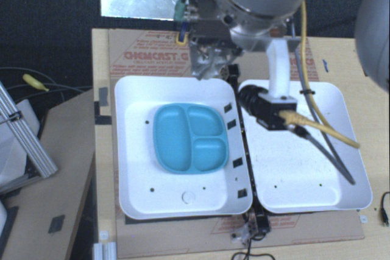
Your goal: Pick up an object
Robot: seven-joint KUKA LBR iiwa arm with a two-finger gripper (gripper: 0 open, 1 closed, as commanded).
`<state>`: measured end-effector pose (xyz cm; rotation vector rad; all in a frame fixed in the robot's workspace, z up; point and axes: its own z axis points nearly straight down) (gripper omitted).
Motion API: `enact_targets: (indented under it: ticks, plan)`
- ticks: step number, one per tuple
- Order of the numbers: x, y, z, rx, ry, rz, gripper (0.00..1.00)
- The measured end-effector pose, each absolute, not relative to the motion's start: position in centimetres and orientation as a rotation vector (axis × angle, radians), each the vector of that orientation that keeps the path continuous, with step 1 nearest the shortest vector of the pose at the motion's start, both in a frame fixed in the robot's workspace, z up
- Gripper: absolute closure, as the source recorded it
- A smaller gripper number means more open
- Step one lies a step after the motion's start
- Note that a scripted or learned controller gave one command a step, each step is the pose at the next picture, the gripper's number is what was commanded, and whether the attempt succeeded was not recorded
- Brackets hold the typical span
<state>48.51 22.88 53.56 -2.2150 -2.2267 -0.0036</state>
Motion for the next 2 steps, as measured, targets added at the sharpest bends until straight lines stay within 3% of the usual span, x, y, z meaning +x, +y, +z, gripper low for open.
enact_targets:
  ticks: [1, 2]
  plan:
    - [53.4, 17.3, 50.1, -2.228, -2.217, 0.003, 1.0]
    - [58.7, 14.9, 50.4, -2.226, -2.22, -0.003, 1.0]
